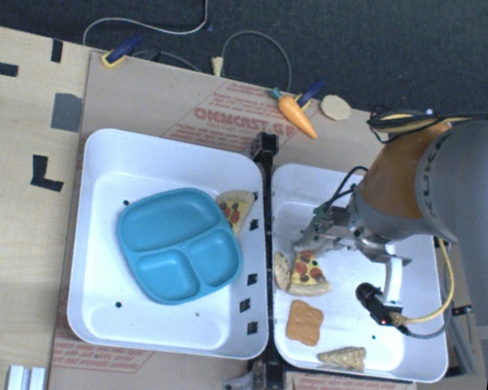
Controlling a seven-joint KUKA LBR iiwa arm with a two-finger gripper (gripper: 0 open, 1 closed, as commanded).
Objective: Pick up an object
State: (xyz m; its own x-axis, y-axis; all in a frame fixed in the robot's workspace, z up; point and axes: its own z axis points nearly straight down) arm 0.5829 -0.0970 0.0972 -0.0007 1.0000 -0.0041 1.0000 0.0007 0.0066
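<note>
In the right bin (415, 364) lie a pizza slice (303, 273), an orange-brown square piece (305, 322) and a tan wedge (343, 355) near the front wall. My gripper (314, 240) hangs low over the left part of this bin, just above the far end of the pizza slice. The grey arm with its orange band (403, 176) covers the bin's back right. Another pizza slice (236, 207) sits in the left bin (91, 237), tucked against the blue divided plate (178, 243).
A toy carrot (297, 116) and a round tan disc (336, 108) lie on the cardboard behind the bins. A black divider strip (261, 230) runs between the bins. A yellow cable (440, 303) loops off the arm over the right bin.
</note>
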